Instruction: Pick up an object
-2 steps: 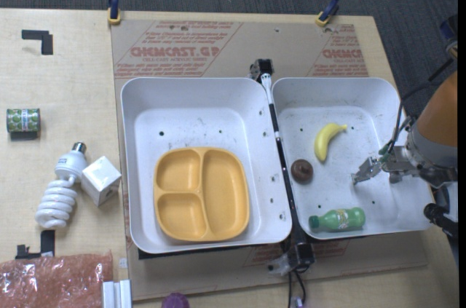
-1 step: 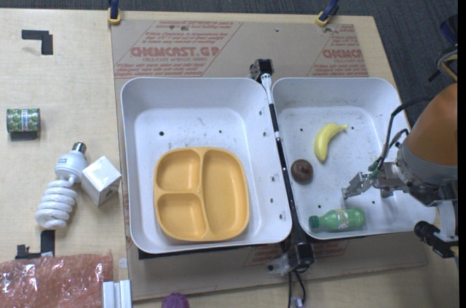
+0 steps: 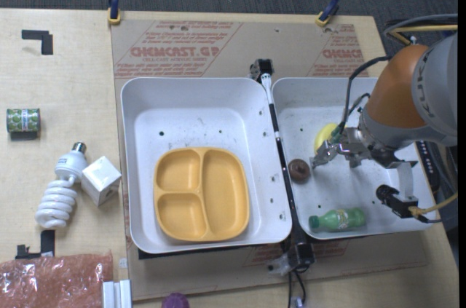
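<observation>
Camera view: tool [image 3: 325, 151] between yellow object [image 3: 325, 135] and brown disc [image 3: 299, 169].

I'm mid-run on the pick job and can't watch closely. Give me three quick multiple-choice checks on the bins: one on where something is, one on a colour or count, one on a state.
1. Where does the orange-yellow three-compartment plastic plate lie?
A. left bin
B. right bin
C. on the bench

2. What colour is the small plastic bottle in the right white bin?
A. red
B. green
C. blue

3. How does that bottle rest?
A. upright
B. on its side
C. leaning on the plate

Answers:
1. A, it sits inside the left white bin.
2. B, its body is green.
3. B, it lies lengthwise along the right bin's near wall, below the end effector.
</observation>
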Robot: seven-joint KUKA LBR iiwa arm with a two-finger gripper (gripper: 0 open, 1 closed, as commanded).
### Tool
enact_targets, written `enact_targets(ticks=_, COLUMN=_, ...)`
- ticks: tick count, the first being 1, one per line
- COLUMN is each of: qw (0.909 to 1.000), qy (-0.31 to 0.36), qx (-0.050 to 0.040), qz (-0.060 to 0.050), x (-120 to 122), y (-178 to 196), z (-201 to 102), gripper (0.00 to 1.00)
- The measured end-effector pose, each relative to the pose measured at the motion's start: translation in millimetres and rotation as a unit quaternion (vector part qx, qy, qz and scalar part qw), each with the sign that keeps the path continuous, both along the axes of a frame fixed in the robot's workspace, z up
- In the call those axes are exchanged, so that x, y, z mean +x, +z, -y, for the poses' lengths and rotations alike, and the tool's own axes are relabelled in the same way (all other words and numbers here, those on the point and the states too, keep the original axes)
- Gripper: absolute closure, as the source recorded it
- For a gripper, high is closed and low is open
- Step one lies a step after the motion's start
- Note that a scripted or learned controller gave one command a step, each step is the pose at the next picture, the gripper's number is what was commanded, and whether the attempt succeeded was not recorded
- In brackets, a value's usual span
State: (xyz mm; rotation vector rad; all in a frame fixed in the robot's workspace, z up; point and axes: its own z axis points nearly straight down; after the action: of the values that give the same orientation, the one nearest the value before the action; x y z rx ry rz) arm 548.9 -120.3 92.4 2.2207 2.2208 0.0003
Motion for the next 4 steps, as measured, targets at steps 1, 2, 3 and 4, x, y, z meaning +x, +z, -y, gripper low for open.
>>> enact_targets(ticks=1, qw=1.0, qy=0.0, qx=-0.0005, qz=0.001, x=0.8, y=10.4, z=0.7, gripper=1.0)
enact_targets(ticks=2, qw=1.0, qy=0.0, qx=-0.0003, qz=0.0, x=38.3, y=0.4, z=57.2, gripper=1.0)
enact_targets(ticks=3, qw=1.0, qy=0.001, qx=-0.0003, qz=0.0, x=38.3, y=0.4, z=57.2, gripper=0.0)
enact_targets(ticks=4, qw=1.0, qy=0.001, qx=-0.001, qz=0.001, x=38.8, y=10.4, z=57.5, gripper=1.0)
